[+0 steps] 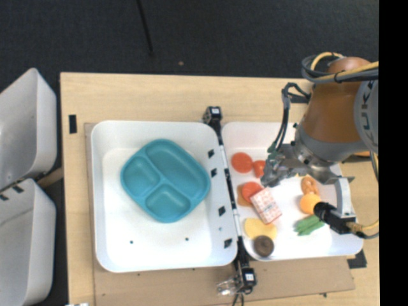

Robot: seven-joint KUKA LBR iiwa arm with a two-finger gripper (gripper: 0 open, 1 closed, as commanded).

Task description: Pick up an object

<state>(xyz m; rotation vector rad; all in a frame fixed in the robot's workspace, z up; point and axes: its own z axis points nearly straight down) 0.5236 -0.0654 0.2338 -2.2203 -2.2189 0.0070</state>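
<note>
Wooden bench [146, 94] on dark floor, two white bins side by side. Your gripper [271, 176] hangs low in the right bin [255, 132]; can't tell from this angle how its jaws stand, and nothing shows in its grasp. Just below it: red-and-white patterned block [265, 206], touching a red piece [248, 190]. Up-left of it, an orange-red disc [241, 162]. Further below: yellow piece [261, 228], brown round item [262, 246]. To its right: orange fruit [309, 203], green item [308, 225]. Left bin [102, 234] holds a blue divided tray [166, 180], well away. My read: pick not yet made, grasp and lift remain.
</note>
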